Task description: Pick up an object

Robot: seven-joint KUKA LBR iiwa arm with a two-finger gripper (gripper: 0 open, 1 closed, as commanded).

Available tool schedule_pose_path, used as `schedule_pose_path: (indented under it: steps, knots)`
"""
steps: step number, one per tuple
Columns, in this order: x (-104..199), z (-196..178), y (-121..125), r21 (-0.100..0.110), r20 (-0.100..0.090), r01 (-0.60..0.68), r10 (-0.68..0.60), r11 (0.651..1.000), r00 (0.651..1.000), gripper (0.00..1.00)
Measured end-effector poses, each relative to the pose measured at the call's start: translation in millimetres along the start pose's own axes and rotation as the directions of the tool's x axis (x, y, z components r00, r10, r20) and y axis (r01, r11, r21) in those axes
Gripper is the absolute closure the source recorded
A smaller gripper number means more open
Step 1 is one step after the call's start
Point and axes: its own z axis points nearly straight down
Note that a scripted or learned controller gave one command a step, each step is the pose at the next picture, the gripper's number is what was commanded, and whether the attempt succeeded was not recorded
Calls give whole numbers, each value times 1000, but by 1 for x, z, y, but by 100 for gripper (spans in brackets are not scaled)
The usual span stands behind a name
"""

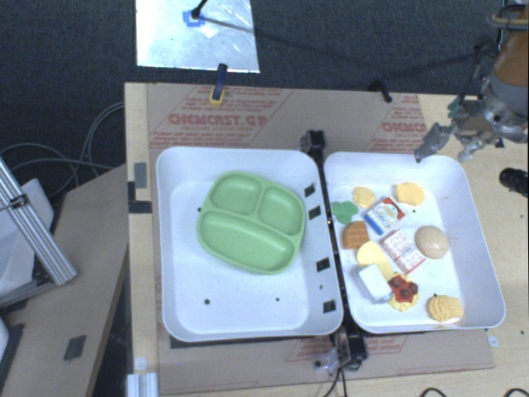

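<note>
The right white bin (475, 222) holds several toy food items: a yellow waffle-like piece (409, 193), a small orange-yellow piece (363, 196), a blue and red carton (384, 216), a green piece (344, 212), a brown piece (355, 235), a red and white carton (402, 251), a beige egg-like ball (431, 241), a white block (374, 282), a red and yellow piece (402, 291) and a corn piece (445, 308). My gripper (450, 141) hangs above the bin's far right corner, fingers spread apart, nothing between them.
The left white bin (178, 222) holds a green divided plate (252, 220). A black divider (326, 222) runs between the bins. A shiny metal sheet (196, 23) lies behind the bench. An aluminium frame (33, 230) stands at the left.
</note>
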Motion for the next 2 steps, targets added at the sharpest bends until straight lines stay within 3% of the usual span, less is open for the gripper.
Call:
schedule_pose_path:
  steps: [1,2]
  knots:
    - [1,-7,2,-11,2,2,-2,1000,1000,0]
    - [11,45,5,-9,1,5,-5,1000,1000,0]
